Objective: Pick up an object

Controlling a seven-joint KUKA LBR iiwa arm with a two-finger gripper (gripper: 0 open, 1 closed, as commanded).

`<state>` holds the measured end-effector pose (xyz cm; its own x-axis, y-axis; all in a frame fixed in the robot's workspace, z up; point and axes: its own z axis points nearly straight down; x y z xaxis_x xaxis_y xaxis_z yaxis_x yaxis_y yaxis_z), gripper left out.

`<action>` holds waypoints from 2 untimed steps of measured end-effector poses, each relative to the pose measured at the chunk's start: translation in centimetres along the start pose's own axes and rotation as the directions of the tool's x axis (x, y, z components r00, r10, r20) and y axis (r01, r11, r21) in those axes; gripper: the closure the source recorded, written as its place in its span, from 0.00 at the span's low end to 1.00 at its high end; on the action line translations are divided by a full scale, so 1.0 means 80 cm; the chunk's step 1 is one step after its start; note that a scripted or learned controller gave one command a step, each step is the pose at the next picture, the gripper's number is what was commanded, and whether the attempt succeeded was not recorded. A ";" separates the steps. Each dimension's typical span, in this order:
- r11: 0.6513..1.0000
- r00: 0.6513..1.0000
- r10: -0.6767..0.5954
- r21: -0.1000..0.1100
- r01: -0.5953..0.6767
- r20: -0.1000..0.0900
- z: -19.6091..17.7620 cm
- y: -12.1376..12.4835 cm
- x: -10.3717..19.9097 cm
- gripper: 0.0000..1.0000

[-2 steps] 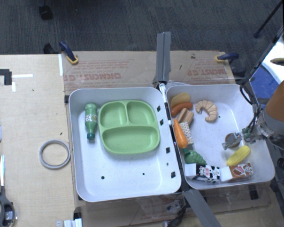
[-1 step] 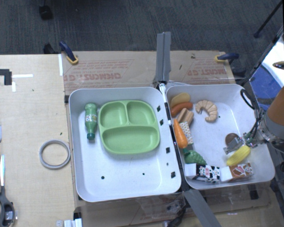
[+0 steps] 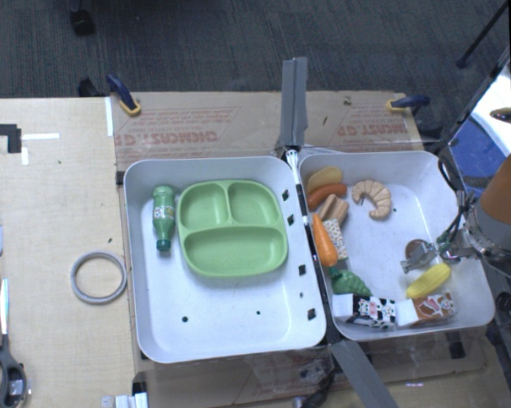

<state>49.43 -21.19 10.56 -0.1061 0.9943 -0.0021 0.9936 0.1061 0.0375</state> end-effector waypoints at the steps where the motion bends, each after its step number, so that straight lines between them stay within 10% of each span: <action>1: 0.998 0.998 -0.069 0.007 0.069 -0.001 0.000 -0.004 -0.003 0.00; 2: 0.988 0.989 -0.151 0.038 0.151 -0.008 0.008 0.104 0.045 0.00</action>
<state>57.31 -16.75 10.25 -0.2549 0.9670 -0.0001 0.9670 0.2549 -0.0012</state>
